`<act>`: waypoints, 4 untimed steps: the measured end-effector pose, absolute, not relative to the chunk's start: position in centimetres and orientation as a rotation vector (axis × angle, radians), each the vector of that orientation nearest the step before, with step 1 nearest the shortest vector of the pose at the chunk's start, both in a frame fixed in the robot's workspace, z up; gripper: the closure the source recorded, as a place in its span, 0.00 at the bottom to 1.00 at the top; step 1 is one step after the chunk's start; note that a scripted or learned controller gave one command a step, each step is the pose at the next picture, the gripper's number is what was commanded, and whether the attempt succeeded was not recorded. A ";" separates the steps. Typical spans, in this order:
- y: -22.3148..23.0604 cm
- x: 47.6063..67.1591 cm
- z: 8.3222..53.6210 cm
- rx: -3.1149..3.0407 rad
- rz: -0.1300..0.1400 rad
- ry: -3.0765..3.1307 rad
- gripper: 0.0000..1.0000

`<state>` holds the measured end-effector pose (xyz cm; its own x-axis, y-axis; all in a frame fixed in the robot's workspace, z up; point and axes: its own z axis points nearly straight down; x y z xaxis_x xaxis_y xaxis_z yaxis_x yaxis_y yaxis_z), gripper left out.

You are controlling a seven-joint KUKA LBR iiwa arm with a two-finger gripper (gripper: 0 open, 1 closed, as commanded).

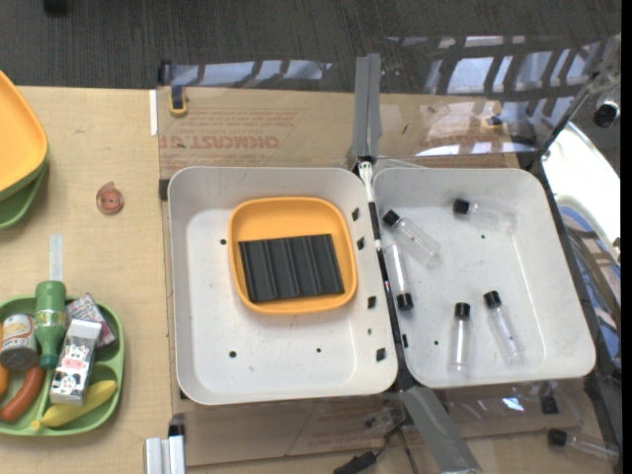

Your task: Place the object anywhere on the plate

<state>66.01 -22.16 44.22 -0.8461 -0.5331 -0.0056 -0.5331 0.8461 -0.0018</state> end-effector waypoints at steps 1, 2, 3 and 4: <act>-22.2 66.0 44.2 -1.384 0.000 2.813 1.00; -22.1 66.0 44.2 -1.728 -0.001 2.616 1.00; -22.1 66.0 44.1 -2.193 0.001 2.242 1.00; -22.1 66.0 44.1 -2.552 0.002 1.823 1.00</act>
